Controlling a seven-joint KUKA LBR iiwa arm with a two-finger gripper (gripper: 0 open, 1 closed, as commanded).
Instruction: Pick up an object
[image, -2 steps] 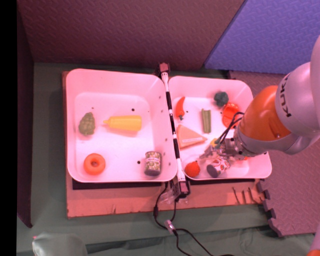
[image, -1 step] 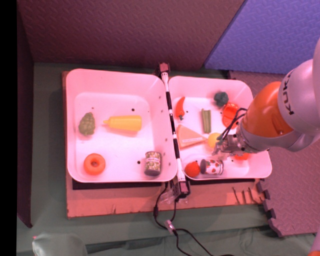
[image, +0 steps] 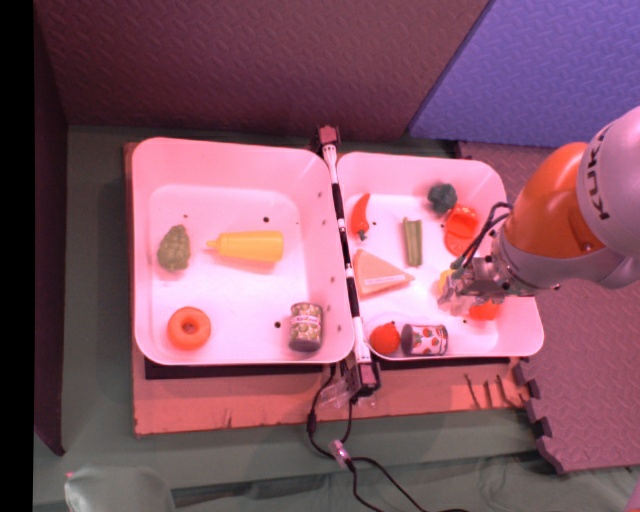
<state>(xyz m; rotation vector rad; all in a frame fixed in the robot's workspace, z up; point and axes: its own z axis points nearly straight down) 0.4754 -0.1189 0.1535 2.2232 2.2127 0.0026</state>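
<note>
Arm (image: 575, 215) reaches in over right bin (image: 520, 335), wrist low near its right wall. Left bin (image: 145, 160) untouched. Gripper (image: 462, 296) sits down among items: orange piece (image: 484, 311) just beside, yellow bit (image: 442, 286) at its left edge. Fingers: spread and contents hidden, cannot tell. Step: likely descent or grasp attempt. Next: close on nearest piece, lift straight, check for hold.

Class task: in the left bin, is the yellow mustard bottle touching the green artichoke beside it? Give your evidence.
Apart. The camera view shows a strip of bare white bin floor between the mustard bottle and the artichoke.
</note>
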